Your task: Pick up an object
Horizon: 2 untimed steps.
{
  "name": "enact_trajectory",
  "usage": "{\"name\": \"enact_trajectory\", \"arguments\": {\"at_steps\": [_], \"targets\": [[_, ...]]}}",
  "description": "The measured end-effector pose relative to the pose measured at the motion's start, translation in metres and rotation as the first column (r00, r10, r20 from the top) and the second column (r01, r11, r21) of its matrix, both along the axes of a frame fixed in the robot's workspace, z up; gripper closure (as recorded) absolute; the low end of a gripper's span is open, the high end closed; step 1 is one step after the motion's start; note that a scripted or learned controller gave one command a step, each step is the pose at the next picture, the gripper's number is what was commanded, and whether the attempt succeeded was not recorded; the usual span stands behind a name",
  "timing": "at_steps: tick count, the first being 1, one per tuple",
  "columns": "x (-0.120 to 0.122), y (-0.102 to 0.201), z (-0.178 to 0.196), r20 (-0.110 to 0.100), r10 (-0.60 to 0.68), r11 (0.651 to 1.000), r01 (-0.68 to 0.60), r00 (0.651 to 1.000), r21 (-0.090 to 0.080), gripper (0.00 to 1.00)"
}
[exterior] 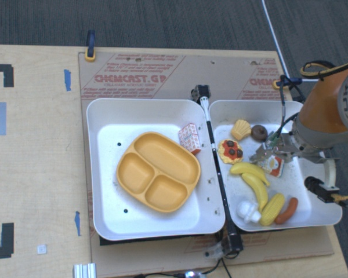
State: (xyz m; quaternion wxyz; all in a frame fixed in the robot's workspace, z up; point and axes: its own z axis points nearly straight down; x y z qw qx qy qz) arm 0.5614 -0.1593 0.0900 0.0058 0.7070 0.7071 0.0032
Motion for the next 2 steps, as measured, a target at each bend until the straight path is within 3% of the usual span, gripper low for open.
{"name": "enact_trajectory", "arguments": {"at_steps": [1,2], "targets": [[-0.022,0.061,0.0,-0.001,0.0,1.0,0.0,1.0,0.003,0.0],[-0.055,0.063,0.0,0.004,-0.001,1.0,0.001,1.0,0.0,0.0]]}}
